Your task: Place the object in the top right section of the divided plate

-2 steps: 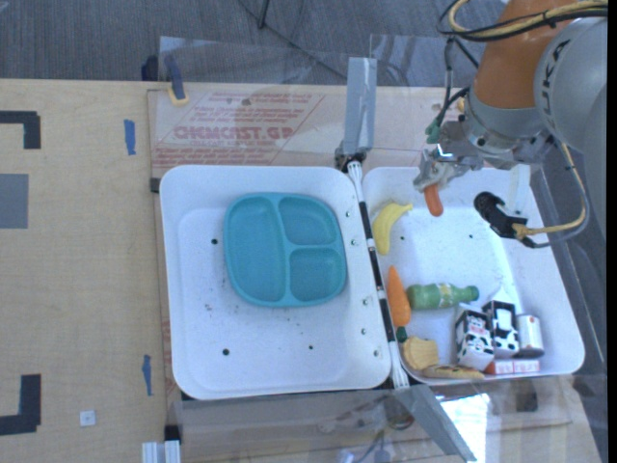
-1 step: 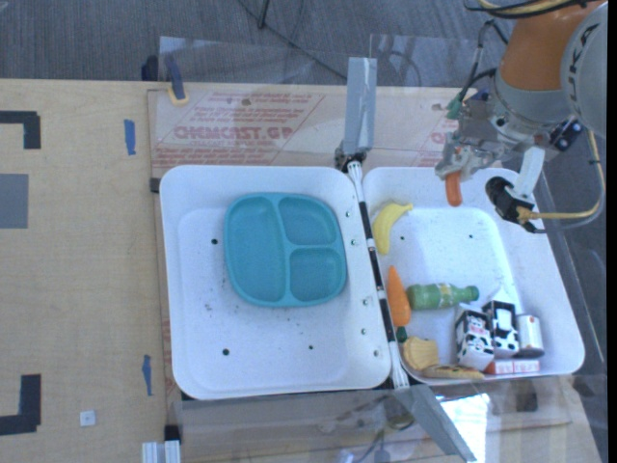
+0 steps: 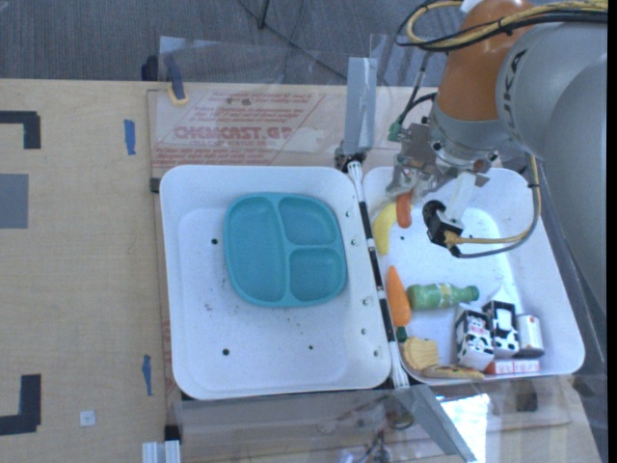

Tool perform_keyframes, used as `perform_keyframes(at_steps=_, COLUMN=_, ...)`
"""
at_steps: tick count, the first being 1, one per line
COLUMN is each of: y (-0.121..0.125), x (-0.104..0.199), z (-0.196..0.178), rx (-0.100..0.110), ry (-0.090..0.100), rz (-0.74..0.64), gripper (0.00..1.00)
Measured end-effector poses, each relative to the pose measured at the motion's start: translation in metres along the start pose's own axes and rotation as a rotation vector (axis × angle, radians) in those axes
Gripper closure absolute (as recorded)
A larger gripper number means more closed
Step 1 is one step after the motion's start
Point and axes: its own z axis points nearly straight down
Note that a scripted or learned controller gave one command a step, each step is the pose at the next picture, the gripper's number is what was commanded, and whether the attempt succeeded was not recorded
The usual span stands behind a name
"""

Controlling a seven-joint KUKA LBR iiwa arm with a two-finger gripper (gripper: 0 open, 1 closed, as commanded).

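A small red-orange sausage (image 3: 403, 210) hangs upright – pinched between the fingers of the hand (image 3: 409, 187) – above the right bin (image 3: 549, 287), upper right of the teal divided plate (image 3: 285, 249).

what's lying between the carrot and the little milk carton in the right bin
In the camera view, a green bottle lies on its side between the carrot and the milk carton, its cap pointing away from the carrot.

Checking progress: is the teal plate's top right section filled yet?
Empty. The plate lies bare in the left bin, all three sections showing plain teal. The gripper is over the right bin, by a small red-orange item.
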Motion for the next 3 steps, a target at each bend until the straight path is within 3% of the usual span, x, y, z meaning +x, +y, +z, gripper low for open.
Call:
perform_keyframes(at_steps=1, y=-0.072, x=0.042, z=0.0, rx=0.0, ry=0.0, rz=-0.408, gripper=1.0)
perform_keyframes(at_steps=2, y=-0.062, x=0.078, z=0.0, rx=-0.005, ry=-0.001, rz=-0.221, gripper=1.0)
perform_keyframes(at_steps=3, y=-0.062, x=0.078, z=0.0, rx=-0.005, ry=-0.001, rz=-0.221, gripper=0.0)
